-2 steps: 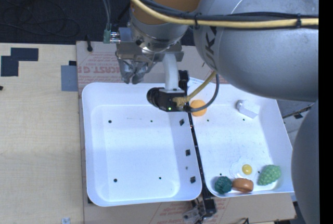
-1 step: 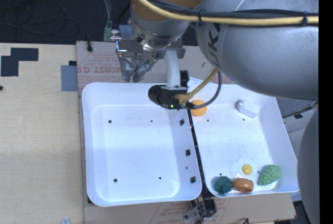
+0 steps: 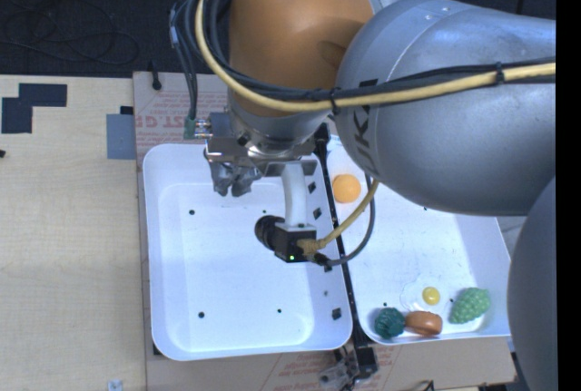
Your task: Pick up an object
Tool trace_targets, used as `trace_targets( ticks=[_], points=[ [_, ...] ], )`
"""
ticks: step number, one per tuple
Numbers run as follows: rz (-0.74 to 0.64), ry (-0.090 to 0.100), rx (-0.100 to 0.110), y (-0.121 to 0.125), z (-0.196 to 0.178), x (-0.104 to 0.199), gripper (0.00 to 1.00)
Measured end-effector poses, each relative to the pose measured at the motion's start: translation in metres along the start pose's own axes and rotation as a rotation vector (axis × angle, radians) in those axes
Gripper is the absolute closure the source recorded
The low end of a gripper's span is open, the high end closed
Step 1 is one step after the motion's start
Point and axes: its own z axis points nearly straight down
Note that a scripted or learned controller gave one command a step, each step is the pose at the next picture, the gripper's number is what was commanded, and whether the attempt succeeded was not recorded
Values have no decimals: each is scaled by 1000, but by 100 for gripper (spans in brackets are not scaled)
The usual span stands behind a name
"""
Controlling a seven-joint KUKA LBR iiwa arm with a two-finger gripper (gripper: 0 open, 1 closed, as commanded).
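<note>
Orange and smooth, a small ball (image 3: 346,189) lies at the upper left of the right bin (image 3: 454,244), beside the divider. Along that bin's lower edge sit a teal lump (image 3: 390,322), an orange-brown oval piece (image 3: 424,322), a bumpy green cluster (image 3: 469,305) and a fried-egg shape (image 3: 427,296). Over the left bin (image 3: 182,289), the grey arm's gripper (image 3: 233,183) hangs with nothing seen between its tips; I cannot tell how they stand.

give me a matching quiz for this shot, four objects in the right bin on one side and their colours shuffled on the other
Objects:
1. ball
2. grape bunch toy
3. fried egg toy
4. round toy at the bin's near left corner

Colours:
A. white with a yellow centre
B. dark teal
C. orange
D. light green

Pairs: 1-C, 2-D, 3-A, 4-B
</note>
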Motion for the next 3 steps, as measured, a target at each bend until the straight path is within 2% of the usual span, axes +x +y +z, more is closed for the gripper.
trace_targets(
  ticks=[1, 2, 3],
  points=[
    [4, 0, -2, 34, 85, 4, 100],
    [5, 1, -8, 72, 119, 4, 100],
    [1, 4, -13, 108, 89, 8, 100]
  ],
)
